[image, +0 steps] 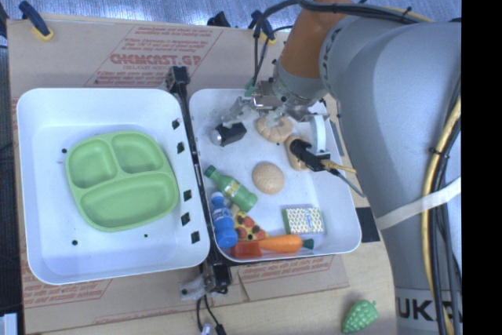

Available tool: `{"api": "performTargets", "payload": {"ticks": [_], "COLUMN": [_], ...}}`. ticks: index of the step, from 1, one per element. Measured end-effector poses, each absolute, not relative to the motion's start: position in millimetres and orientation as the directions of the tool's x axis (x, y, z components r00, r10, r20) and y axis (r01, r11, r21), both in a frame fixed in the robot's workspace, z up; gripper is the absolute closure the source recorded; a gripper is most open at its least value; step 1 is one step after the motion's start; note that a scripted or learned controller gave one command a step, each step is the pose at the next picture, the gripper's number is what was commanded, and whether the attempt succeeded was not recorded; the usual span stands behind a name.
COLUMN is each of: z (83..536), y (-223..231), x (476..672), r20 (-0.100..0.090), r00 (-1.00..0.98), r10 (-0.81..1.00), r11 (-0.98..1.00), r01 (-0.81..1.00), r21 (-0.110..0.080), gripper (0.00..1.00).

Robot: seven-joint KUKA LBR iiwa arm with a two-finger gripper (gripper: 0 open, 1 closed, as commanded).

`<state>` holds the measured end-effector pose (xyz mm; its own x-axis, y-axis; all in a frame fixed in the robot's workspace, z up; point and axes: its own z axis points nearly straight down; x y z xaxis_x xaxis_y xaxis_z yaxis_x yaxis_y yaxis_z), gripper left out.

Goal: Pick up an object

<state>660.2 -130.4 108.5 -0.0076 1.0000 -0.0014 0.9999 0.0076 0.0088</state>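
Observation:
My gripper (pixel 269 112) hangs low over the back of the right bin (pixel 345 235), under the orange wrist band. Directly beneath it lies a tan lumpy pastry (pixel 274 129), and it looks to be touching or just above it. I cannot see anything held. A second tan piece (pixel 296 161) lies just to the right, partly hidden. Nearer the front are a beige egg-shaped ball (pixel 268 177), a green bottle (pixel 232 190), a blue bottle (pixel 223 222), an orange carrot (pixel 271 245) and a speckled green-yellow block (pixel 303 220).
The left bin (pixel 31 169) holds a green divided plate (pixel 121 179). A small multicoloured toy (pixel 249 227) lies between the blue bottle and the carrot. A green bunch of grapes (pixel 359 316) lies on the bench outside the bins. The grey arm covers the right side.

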Motion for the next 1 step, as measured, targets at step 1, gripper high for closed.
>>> {"api": "performTargets", "payload": {"ticks": [1], "z": [102.1], "y": [-99.7], "x": [632.3], "r20": [-0.006], "r00": [-0.006], "r10": [1.0], "r11": [0.006], "r01": [1.0], "r21": [0.023], "gripper": [0.0]}}
